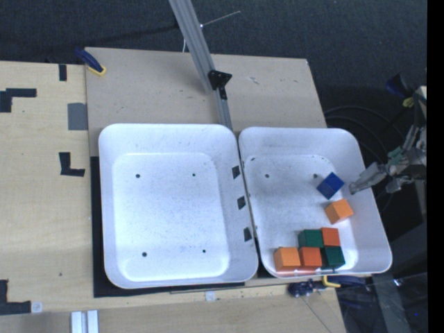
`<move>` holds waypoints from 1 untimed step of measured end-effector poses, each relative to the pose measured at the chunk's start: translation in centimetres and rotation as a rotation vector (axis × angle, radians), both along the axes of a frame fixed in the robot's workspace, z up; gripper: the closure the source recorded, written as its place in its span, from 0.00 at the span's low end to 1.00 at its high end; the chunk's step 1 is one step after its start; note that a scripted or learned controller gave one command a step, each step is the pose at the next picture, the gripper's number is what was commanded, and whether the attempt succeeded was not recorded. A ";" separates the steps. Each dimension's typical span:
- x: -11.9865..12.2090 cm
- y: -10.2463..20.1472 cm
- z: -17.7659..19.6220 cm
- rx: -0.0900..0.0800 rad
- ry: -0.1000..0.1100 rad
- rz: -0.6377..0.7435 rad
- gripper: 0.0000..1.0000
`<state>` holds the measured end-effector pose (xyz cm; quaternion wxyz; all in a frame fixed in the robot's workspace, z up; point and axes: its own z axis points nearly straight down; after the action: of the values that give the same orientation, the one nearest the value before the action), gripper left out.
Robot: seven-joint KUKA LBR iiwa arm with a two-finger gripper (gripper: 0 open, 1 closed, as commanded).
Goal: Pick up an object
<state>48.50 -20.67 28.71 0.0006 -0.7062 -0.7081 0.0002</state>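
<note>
Five blocks (310,248), orange and green, sit packed at the near edge of the right bin (277,144). An orange cube (338,211) and a blue cube (330,185) lie near its right edge. The gripper (361,183) is just beside the blue cube; its state cannot be told.

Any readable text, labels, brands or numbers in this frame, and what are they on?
None: nothing here reads as text.
The blocks in the right bin have plain faces.
The black marks on the bench are tape shapes, not letters.
</note>
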 end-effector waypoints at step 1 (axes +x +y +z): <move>0.0 0.0 0.0 0.000 0.000 0.000 0.00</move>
<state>48.49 -20.69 28.72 0.0005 -0.7063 -0.7079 0.0002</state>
